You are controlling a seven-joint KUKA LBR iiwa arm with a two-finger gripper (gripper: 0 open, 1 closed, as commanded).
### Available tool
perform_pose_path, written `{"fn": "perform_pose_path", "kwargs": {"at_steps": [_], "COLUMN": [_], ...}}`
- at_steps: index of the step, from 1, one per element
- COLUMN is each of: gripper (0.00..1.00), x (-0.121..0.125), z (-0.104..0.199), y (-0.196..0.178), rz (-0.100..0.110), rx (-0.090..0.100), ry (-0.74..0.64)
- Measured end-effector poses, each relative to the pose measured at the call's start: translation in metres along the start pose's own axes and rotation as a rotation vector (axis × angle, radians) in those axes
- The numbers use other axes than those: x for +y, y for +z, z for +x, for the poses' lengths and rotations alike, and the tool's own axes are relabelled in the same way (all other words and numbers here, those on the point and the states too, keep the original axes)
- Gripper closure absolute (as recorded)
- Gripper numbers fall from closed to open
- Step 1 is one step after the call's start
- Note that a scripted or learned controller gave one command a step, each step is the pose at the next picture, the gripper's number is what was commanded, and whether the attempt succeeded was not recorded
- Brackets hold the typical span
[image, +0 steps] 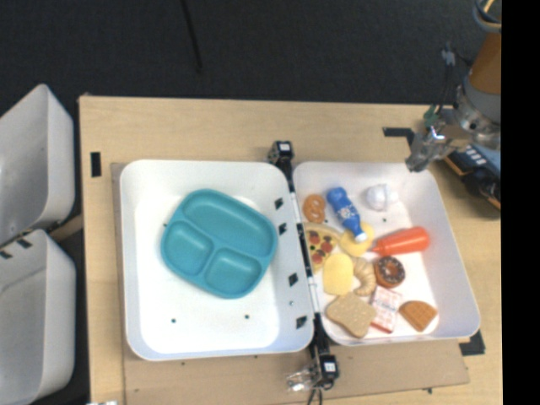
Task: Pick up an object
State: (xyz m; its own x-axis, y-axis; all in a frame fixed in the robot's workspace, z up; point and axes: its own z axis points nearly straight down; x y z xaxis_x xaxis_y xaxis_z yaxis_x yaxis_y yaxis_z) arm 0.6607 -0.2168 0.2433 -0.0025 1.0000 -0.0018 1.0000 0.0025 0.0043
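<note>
The right bin (pixel 447 218) holds several toy foods: a blue bottle (pixel 344 209), a white lump (pixel 378 196), an orange carrot (pixel 402 241), a chocolate donut (pixel 389 270), a pizza slice (pixel 321 245), a yellow cheese piece (pixel 338 273), a bread slice (pixel 350 314) and a brown cookie (pixel 418 314). My gripper (pixel 419 157) hangs just above the bin's far right corner, apart from all of them. Nothing shows between its fingers.
The left bin (pixel 139 310) carries a teal divided plate (pixel 219 243). Black clips run along the seam between the bins (pixel 294 251). Bare wooden bench (pixel 253 129) lies behind the bins. White chair shapes (pixel 29 192) stand at the left.
</note>
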Motion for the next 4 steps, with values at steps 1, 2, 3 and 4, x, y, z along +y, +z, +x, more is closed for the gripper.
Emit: {"fn": "perform_pose_path", "kwargs": {"at_steps": [1,2,3,4], "gripper": [1.00,1.00,1.00,1.00], "x": [-0.001,-0.001,-0.010,-0.009], "z": [0.059,0.107,0.164,0.214], "y": [0.009,-0.003,0.008,-0.006], "rz": [0.005,0.004,0.006,0.002], "rx": [0.002,0.002,0.002,0.003], "ry": [-0.003,-0.003,-0.002,-0.005]}}
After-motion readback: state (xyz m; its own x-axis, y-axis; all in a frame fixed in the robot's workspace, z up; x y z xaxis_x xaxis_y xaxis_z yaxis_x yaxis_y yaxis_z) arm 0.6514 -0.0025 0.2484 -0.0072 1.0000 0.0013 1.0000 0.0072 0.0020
